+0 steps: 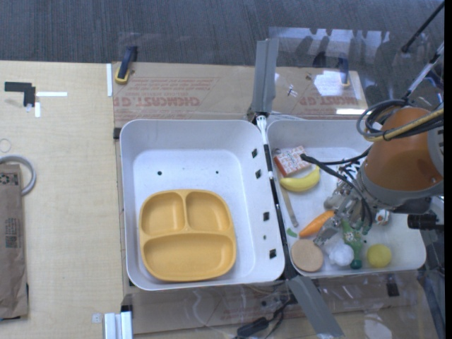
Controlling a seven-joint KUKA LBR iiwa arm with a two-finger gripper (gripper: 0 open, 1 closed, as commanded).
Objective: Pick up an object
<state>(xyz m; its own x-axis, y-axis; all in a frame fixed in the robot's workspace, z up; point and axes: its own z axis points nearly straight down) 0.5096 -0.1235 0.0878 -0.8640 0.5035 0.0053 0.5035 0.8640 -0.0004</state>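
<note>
A brown paper bag (12, 239) lies at the tabletop's (63, 189) left edge; a yellow-handled clamp (126, 64) grips brown cardboard (183, 94) behind.

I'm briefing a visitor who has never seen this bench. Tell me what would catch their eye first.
The yellow divided plate lying in the left bin stands out most. Next comes the arm's orange band over the right bin, where a banana, a carrot and a lemon lie scattered.

A robotics lab: clamped white bins (131, 189) on a cardboard-covered bench (169, 94)
</note>
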